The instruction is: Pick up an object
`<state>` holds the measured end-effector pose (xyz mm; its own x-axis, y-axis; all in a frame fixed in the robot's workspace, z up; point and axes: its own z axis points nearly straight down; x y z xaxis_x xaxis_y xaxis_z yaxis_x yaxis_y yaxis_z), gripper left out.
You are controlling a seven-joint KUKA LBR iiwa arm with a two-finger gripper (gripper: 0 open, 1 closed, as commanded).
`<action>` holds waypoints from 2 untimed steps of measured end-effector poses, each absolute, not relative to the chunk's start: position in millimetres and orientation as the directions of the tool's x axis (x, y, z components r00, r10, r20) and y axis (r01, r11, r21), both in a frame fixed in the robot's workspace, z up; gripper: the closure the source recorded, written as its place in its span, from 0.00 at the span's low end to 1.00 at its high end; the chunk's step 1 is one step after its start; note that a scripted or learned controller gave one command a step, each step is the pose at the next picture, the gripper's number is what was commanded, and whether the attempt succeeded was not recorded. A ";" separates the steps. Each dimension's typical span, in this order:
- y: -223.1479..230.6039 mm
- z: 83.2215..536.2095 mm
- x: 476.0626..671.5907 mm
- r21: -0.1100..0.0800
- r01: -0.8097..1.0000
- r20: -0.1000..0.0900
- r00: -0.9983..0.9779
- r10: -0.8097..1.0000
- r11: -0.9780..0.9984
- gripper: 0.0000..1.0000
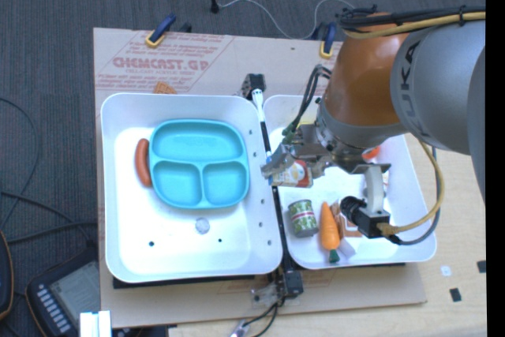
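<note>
carrot (330,226) + can (301,217) in R bin (418,249), tray (197,163) in L bin (118,249)

Two bins sit side by side on the counter (158,59): in the left bin (118,249) a tray (197,163) lies toward the back, with a sausage (143,162) just beside its left edge and a small disc (202,226) in front of it. In the right bin (418,245) a can (301,218) stands near the front left, a carrot (330,226) lies just to its right, and a packet (292,174) lies behind the can by the wall between the bins. The arm (410,83) reaches in from the right above the right bin's back half, and two clamps (161,29) sit at the counter's back edge.
</note>
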<state>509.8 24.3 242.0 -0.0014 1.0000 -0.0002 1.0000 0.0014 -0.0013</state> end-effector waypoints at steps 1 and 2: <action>24.1 251.3 510.0 -0.003 1.000 0.000 -0.002 1.000 0.002 1.00; 24.3 260.6 510.3 -0.004 1.000 0.000 -0.003 1.000 0.003 1.00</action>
<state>510.3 24.3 260.6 -0.0027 1.0000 -0.0005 1.0000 0.0027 -0.0035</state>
